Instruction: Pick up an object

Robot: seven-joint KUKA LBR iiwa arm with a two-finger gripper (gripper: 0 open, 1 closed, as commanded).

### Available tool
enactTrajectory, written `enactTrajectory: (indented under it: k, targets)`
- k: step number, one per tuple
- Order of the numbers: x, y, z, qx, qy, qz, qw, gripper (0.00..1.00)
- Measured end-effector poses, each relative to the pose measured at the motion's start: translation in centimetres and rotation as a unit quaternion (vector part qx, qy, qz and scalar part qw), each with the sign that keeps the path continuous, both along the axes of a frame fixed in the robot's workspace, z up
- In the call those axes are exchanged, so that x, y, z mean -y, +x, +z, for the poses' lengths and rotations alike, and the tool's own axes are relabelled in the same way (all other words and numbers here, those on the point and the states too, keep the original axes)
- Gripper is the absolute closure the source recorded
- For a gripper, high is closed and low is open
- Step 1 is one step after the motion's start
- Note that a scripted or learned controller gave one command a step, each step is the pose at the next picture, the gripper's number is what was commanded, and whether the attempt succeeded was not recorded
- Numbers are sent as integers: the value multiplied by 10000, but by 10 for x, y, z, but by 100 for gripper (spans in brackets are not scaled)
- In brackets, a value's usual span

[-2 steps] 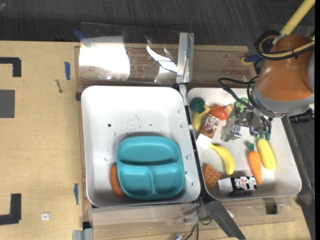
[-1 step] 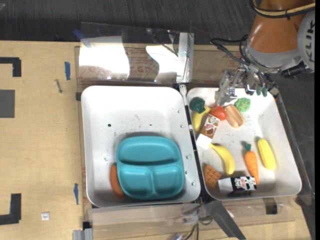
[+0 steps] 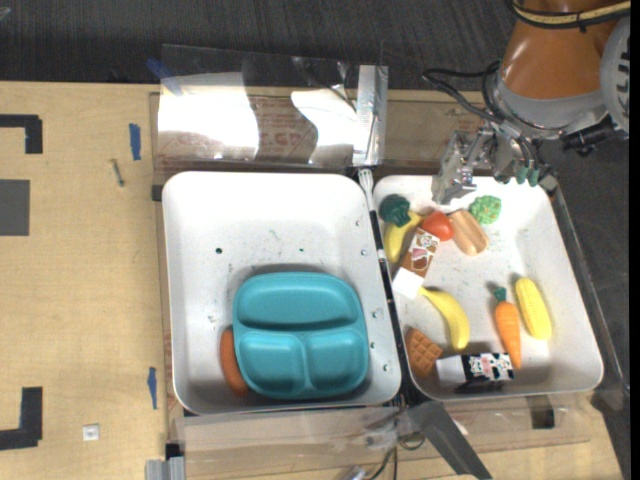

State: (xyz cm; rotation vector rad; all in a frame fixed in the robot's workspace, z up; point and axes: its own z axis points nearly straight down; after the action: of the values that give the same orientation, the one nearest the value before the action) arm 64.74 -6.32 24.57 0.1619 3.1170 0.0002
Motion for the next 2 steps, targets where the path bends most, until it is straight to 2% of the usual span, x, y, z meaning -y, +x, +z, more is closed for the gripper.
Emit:
enactTrajectory:
  k: [1,2]
  targets:
    - [-1,2,12,54,-4,3,10000,100]
    - [-36,-2,33,-42,-1,535,9986,100]
